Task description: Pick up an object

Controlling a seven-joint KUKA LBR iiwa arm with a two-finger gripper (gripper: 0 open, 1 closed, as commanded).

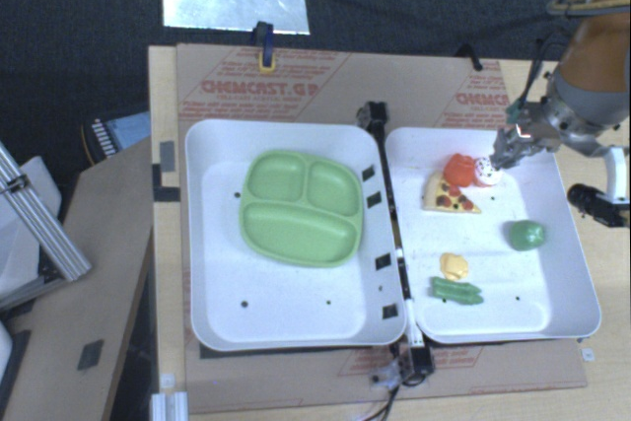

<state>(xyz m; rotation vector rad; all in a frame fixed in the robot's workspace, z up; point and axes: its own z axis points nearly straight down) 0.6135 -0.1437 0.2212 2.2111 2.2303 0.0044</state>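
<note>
Camera view: I look down on two white bins side by side, and my arm comes in from the right.
Red and white object [467, 170]: it lies in the right bin [562, 212], just beside my tips on their left; red part to the left, small white spotted part right at my fingers. I cannot tell whether I touch it.
My gripper [505, 156]: low over the upper part of the right bin, pointing down and left.
My jaws: too small and blurred here to tell whether they are released or clenched; nothing shows clearly between them.
Pizza slice [450, 196]: below and left of me, touching the lower edge of the red object.
Green round object [526, 234]: below me, a little to my right, apart from the others.
Yellow piece [454, 264]: farther below, to my left.
Green pod-shaped piece [456, 291]: just under the yellow piece, near the bin's lower wall.
Green divided plate [301, 208]: well to my left, in the left bin [212, 173], three compartments.
My arm [595, 64]: grey wrist with the orange band above, up and right of my tips.
</note>
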